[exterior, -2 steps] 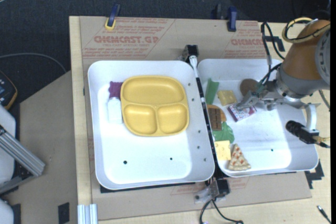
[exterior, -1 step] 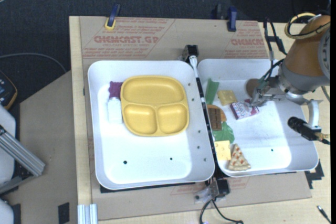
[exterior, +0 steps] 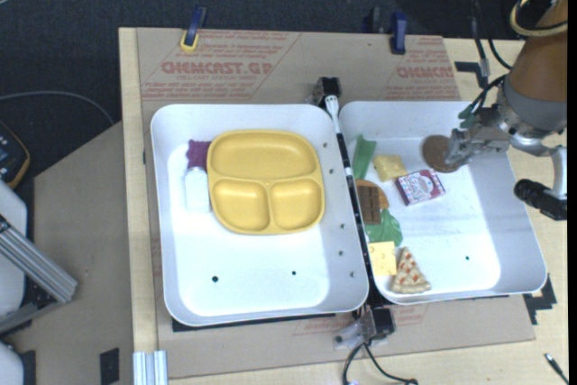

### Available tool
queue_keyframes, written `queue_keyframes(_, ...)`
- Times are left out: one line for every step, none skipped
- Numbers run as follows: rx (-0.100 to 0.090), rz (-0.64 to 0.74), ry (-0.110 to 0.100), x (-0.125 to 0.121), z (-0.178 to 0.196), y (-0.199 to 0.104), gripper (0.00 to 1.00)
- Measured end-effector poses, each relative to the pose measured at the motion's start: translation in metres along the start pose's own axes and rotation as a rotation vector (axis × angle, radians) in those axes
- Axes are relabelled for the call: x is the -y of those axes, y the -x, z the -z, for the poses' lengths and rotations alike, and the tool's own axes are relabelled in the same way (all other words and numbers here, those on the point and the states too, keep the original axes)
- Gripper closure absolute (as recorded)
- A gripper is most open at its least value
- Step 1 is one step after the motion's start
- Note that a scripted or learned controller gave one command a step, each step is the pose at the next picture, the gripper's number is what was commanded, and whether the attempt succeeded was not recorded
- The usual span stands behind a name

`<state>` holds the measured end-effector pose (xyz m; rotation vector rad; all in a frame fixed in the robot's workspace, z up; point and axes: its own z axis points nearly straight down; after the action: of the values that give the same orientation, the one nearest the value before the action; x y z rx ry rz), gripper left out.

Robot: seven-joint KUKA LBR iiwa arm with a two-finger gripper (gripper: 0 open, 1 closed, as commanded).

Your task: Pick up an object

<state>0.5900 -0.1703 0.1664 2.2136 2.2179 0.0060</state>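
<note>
My gripper [exterior: 457,149] hangs low over the far part of the right bin [exterior: 505,261], right beside a round brown cookie-like disc [exterior: 436,152]. A small maroon and white packet [exterior: 420,186] lies just in front of it. Further left in that bin lie a pale yellow cheese chunk [exterior: 389,167], a green leaf strip [exterior: 363,154], a brown burger-like piece [exterior: 370,197], a yellow square [exterior: 382,259] and a pizza slice [exterior: 408,273]. Nothing is seen between the fingers.
The left bin [exterior: 189,284] holds a yellow divided plate [exterior: 266,179], with a purple item [exterior: 197,152] and a white item [exterior: 196,189] at its left side. Clamps sit at the bench's far edge. The arm's orange band [exterior: 541,59] rises at the right.
</note>
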Motion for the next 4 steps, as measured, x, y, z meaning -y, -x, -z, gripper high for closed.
queue_keyframes(0.000, 0.000, 0.000, -0.002, 0.054, 0.000, 1.00)
queue_keyframes(-0.005, 0.003, -0.010, -0.007, 0.048, -0.054, 1.00)
queue_keyframes(-0.004, 0.004, -0.004, -0.023, 0.061, -0.102, 1.00)
queue_keyframes(-0.003, 0.002, -0.005, -0.027, 0.060, -0.147, 1.00)
